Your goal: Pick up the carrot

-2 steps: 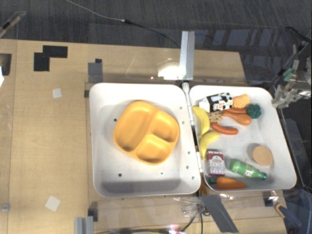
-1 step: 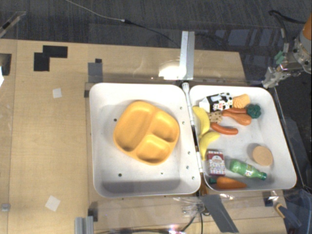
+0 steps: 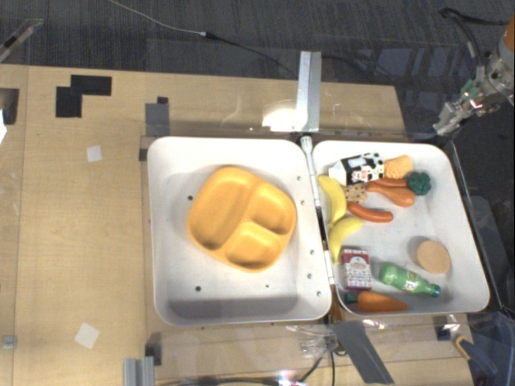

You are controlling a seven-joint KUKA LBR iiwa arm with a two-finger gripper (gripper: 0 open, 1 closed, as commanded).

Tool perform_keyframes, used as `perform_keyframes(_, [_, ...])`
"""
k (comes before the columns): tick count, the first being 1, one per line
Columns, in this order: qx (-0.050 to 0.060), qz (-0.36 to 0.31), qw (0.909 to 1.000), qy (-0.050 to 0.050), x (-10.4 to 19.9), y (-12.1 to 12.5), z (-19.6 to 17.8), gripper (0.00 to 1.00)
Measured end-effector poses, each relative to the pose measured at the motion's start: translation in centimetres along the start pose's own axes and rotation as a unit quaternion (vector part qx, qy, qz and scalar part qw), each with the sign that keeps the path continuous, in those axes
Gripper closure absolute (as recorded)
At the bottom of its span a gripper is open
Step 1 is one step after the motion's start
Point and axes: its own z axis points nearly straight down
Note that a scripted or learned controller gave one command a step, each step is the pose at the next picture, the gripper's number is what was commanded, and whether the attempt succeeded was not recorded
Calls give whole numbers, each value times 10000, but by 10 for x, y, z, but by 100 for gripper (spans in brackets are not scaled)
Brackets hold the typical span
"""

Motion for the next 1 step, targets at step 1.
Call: perform_keyframes(1, [17, -801, 9968, 14, 10, -30, 13, 100])
